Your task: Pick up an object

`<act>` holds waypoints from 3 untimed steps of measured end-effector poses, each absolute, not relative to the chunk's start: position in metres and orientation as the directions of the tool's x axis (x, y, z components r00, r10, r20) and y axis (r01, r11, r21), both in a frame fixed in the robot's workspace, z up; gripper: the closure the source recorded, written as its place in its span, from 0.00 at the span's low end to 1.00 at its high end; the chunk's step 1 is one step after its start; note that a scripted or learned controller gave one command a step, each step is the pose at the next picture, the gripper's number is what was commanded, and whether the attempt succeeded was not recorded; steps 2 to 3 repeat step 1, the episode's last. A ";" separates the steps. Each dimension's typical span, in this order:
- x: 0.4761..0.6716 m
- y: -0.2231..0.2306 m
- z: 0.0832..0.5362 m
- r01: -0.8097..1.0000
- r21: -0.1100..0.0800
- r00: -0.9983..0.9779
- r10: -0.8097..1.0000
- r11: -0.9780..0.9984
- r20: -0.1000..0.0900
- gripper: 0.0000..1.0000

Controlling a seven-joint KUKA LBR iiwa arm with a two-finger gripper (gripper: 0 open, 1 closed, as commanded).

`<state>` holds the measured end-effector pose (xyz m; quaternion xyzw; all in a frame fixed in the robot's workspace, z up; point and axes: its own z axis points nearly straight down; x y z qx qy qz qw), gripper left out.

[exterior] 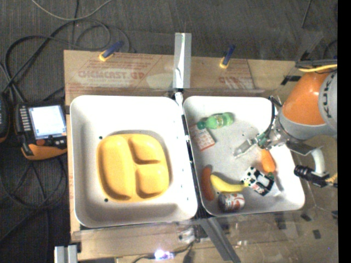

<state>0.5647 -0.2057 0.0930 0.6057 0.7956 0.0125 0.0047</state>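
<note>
The likely pickings all sit in the right bin (285, 199): a banana (225, 183) lying near the front wall, a sausage-like piece (206, 182) just beside its left end, a can (232, 202) in front of it, a black-and-white patterned item (259, 182) to its right, an orange carrot-like piece (267, 161) behind that, and a green bottle (216, 121) on its side well apart toward the back, near a small card (205, 141). The gripper (247, 146) hangs over the bin's middle, metal fingers slanting left and down over bare floor, nothing between them; I cannot tell how wide they stand. I'd judge it is poised between objects rather than committed to one. The left bin (79, 147) carries a yellow divided tray (134, 165), probably kept apart from the picking pile. Both bins rest on a cardboard-covered bench (137, 73), clamps at its far edge, with dark carpet, cables and a lit handheld pendant (43, 126) off to the left.
</note>
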 end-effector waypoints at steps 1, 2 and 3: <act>0.539 -0.208 0.094 0.948 0.022 -0.319 0.948 0.318 0.007 0.00; 0.539 -0.208 0.094 0.948 0.022 -0.319 0.948 0.318 0.007 0.00; 0.539 -0.208 0.094 0.948 0.022 -0.319 0.948 0.318 0.007 0.00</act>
